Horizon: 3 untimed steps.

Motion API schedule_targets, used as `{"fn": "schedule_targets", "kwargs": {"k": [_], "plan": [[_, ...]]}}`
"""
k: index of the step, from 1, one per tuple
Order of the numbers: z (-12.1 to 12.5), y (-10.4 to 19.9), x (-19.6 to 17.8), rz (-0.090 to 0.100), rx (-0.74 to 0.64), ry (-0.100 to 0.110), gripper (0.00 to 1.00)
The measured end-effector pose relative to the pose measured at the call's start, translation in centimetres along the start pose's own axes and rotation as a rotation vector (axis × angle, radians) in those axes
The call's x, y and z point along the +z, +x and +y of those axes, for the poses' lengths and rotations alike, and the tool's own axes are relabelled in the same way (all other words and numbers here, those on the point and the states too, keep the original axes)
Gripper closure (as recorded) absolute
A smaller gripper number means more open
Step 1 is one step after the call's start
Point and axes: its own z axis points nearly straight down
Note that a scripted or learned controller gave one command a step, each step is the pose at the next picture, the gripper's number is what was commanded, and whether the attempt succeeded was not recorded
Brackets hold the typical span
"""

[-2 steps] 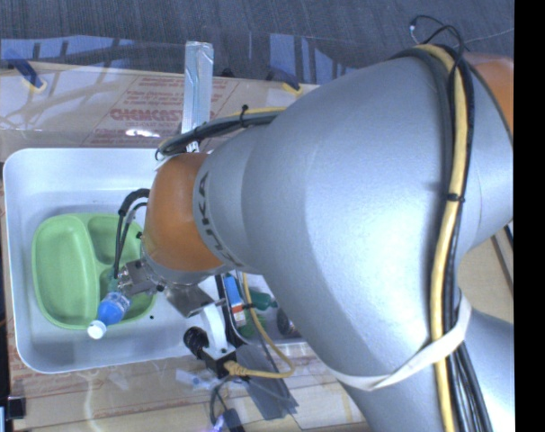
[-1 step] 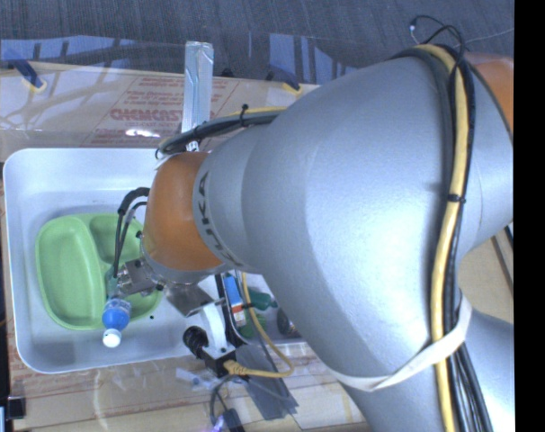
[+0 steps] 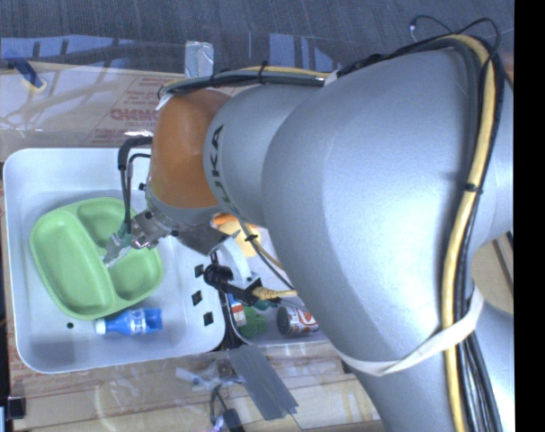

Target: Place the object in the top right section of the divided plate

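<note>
A light green divided plate (image 3: 67, 261) lies in the left white bin (image 3: 21, 183). My gripper (image 3: 121, 244) hangs over the plate's right side, about where the dividing ridges meet, below the orange wrist band (image 3: 184, 156). Its tip is small and partly hidden by the wrist, and no object can be made out at it. A small clear bottle with a blue label (image 3: 129, 322) lies on its side on the bin floor just in front of the plate.
The grey arm (image 3: 371, 205) covers most of the right bin. Below it I see a yellow item (image 3: 233, 227), a small can (image 3: 297, 320) and a green and red item (image 3: 240, 314). Taped cardboard (image 3: 84, 106) lies behind the bins.
</note>
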Motion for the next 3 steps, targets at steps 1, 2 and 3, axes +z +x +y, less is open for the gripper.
{"fn": "schedule_targets", "kwargs": {"k": [1,2,3], "plan": [[0.8,2.7,2.6,-0.007,-0.087,-0.021,0.00],[0.6,2.8,2.8,-0.006,-0.087,-0.015,0.00],[0.5,6.3,-6.9,0.000,0.426,0.000,0.00]]}}
